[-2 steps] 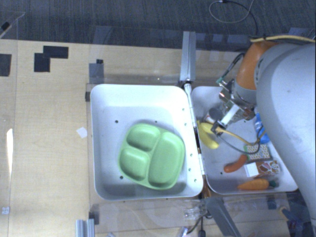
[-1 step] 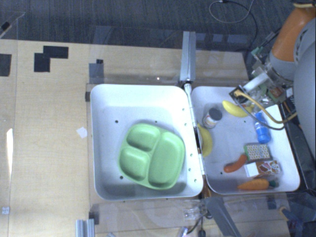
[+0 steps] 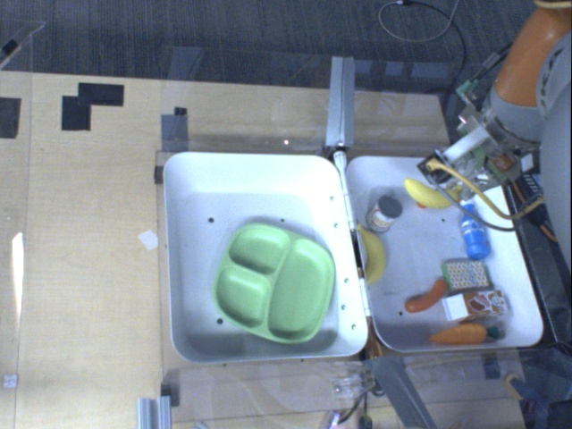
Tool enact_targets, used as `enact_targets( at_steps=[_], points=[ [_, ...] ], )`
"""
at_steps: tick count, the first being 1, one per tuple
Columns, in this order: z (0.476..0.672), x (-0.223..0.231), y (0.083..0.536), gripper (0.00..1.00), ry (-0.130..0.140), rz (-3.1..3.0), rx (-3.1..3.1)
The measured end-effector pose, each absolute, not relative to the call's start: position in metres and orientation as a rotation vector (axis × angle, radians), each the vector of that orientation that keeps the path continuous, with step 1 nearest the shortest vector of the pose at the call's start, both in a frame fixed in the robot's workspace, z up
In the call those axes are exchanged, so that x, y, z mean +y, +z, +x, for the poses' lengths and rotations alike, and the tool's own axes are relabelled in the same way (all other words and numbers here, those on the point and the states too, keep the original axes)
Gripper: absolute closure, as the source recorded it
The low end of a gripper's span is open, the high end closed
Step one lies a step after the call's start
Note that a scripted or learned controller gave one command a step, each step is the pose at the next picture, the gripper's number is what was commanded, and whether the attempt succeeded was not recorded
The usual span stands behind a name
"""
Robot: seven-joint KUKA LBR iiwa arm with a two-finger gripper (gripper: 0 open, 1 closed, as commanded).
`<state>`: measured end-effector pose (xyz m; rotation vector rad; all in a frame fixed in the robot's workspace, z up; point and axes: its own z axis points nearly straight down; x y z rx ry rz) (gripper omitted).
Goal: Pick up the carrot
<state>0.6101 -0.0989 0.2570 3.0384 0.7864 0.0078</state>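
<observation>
The carrot (image 3: 458, 334), orange with a green end, lies along the front wall of the right bin (image 3: 529, 329). My gripper (image 3: 472, 161) hangs over the back right corner of that bin, well away from the carrot and above a yellow banana (image 3: 426, 194). Nothing shows between the gripper and the carrot except other items.
The right bin also holds a small can (image 3: 386, 211), a second banana (image 3: 374, 256) by the left wall, a blue bottle (image 3: 474, 239), a green-topped sponge (image 3: 466, 275), a red-orange sausage-like piece (image 3: 425, 298) and a printed box (image 3: 481, 305). A green divided plate (image 3: 275, 281) lies in the left bin (image 3: 192, 195).
</observation>
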Motion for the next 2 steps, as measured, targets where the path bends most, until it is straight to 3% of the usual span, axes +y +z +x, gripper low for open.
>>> enact_targets(
  at_steps=[1,2],
  points=[
    [0.629,-0.109,0.191,1.0,0.001,2.999,0.936],
    [0.653,-0.091,0.208,1.0,0.005,3.092,0.549]
  ],
)
